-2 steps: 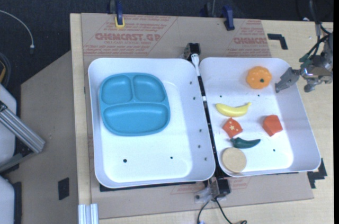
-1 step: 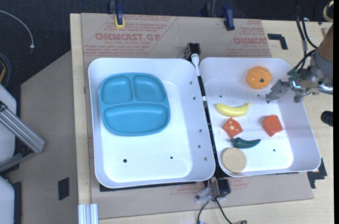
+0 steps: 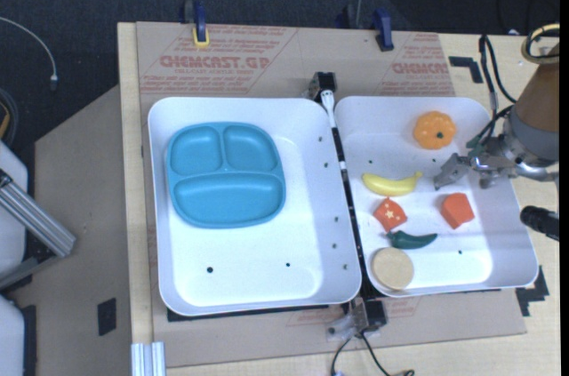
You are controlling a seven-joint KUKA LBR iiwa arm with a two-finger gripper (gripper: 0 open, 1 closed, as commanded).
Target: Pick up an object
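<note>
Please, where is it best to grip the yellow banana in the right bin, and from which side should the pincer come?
Grip the curved yellow toy banana at its thick middle, coming straight down from above. It lies flat and long across the shallow white right bin, so fingers should probably close across its narrow width. The red strawberry-like piece sits close below, so the upper side is freer.

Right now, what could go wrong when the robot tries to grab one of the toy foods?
1. The toys lie close together: the strawberry seems to touch the green pepper, with the banana just above. Reaching for one could bump another.
2. The gripper hangs between the orange pumpkin and the orange-red block, so coming down there might close on nothing.
3. The round pumpkin could roll away if nudged.
</note>
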